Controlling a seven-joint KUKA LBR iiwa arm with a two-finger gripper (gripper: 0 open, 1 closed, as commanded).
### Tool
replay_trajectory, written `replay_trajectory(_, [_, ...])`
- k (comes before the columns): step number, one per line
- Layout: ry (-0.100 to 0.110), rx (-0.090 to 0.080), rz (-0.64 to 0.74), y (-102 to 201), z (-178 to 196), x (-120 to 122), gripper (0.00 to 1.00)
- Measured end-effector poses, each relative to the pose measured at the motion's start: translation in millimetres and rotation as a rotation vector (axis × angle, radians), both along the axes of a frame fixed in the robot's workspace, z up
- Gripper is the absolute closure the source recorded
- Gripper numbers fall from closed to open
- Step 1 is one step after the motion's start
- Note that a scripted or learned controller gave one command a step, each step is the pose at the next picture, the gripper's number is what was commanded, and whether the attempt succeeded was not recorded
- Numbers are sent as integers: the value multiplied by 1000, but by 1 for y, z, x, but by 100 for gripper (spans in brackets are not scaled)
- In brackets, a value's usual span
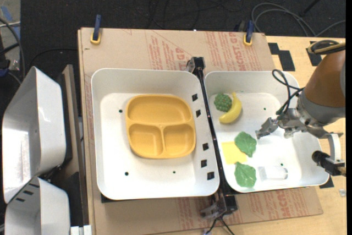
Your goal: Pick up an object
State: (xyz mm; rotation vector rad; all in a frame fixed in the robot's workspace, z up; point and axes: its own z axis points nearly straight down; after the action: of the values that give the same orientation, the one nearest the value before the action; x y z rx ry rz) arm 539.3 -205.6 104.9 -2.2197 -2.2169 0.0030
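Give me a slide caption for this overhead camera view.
Claw poised in the right bin beside a green leaf, near the banana; yellow tray in the left bin.

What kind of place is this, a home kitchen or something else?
Most likely a robot test bench in a lab, not a kitchen. Two white bins sit on a board held by clamps, loose cables lie on the dark floor, and the food, such as the banana, looks like toys.

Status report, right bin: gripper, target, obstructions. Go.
Gripper low over right bin, nothing visibly held. Nearest: green leaf, apart from it. Banana touching broccoli. Nothing between gripper and leaf.
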Motion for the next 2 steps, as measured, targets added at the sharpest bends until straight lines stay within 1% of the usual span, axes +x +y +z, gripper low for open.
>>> replay_trajectory(1, [-5, -2, 0, -1, 13, 2, 100])
replay_trajectory(2, [-9, -4, 3, -3, 56, 3, 100])
